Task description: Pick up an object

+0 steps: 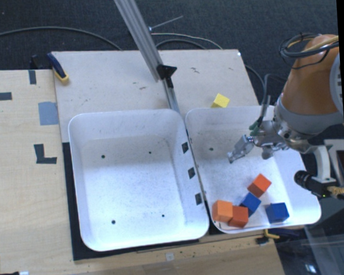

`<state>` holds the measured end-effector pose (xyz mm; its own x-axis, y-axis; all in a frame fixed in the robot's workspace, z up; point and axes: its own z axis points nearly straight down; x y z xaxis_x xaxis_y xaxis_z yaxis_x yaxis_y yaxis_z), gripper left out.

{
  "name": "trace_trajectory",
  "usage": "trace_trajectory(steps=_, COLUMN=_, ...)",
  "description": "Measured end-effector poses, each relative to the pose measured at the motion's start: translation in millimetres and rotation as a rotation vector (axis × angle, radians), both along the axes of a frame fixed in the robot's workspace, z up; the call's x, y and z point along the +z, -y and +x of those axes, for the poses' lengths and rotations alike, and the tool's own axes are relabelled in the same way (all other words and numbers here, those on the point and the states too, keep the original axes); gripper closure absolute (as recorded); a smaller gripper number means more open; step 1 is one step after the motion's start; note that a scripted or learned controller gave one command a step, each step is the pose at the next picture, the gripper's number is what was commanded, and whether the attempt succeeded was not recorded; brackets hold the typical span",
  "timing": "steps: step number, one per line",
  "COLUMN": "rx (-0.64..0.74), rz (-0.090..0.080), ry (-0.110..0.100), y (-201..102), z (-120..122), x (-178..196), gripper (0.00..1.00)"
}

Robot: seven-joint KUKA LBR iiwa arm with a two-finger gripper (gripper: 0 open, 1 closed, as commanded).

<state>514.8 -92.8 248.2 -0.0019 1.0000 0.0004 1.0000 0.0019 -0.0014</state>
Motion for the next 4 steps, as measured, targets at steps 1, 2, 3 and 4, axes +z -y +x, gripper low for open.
trace_trajectory(steps=1, rx=-0.008, rz=-0.004, ry=-0.006, y=75, z=-3, x=-53, gripper=0.0)
trace_trajectory(steps=2, rx=0.002, rz=-0.001, ry=-0.001, y=67, z=45, x=-87, gripper=0.0)
trace_trajectory(steps=3, rx=-0.002, rz=-0.001, ry=-0.003, y=80, z=25, x=-94, gripper=0.0)
trace_trajectory(steps=4, rx=-0.003, rz=-0.005, ry=0.006, y=76, z=-21, x=-155, gripper=0.0)
